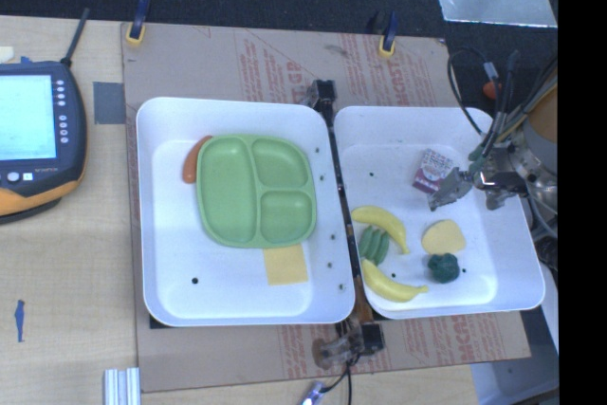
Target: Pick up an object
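My gripper (471, 192) hangs over the right side of the right bin (379, 130), its grey fingers spread apart with nothing between them. Just left of it lies a small pink-and-white packet (432, 169). Below it sit a pale yellow round piece (443, 235) and a dark green broccoli-like piece (443, 267). Two yellow bananas (381, 224) (391, 284) and a green pod (374, 245) lie in the bin's left half.
The left bin (161, 204) holds a green divided plate (256, 190), a yellow square slice (285, 265) and an orange-red sausage (192, 160) tucked at the plate's left. A handheld control pad (33, 133) rests at the far left of the bench.
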You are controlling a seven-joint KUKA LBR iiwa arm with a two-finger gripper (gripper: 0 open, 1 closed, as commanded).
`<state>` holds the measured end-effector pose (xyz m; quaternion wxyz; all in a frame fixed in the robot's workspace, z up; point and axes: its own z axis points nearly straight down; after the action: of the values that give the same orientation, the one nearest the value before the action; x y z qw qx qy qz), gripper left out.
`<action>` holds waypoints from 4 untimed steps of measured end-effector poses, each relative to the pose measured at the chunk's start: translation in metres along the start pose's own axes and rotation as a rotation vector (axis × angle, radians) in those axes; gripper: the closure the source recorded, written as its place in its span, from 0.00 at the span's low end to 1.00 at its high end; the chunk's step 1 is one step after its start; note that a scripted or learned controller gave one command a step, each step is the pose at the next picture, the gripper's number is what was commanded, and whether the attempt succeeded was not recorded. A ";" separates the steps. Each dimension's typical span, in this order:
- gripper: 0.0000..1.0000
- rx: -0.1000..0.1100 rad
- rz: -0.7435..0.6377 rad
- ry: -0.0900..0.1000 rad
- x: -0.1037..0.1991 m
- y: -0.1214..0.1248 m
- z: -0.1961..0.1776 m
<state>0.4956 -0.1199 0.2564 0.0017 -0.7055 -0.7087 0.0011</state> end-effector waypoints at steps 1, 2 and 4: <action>0.00 0.002 -0.001 0.000 -0.025 -0.020 0.144; 0.00 -0.002 0.002 -0.001 -0.080 0.038 0.165; 1.00 -0.001 0.000 0.000 -0.065 0.125 0.153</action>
<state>0.6200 -0.1839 0.1024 0.0013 -0.7055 -0.7088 0.0007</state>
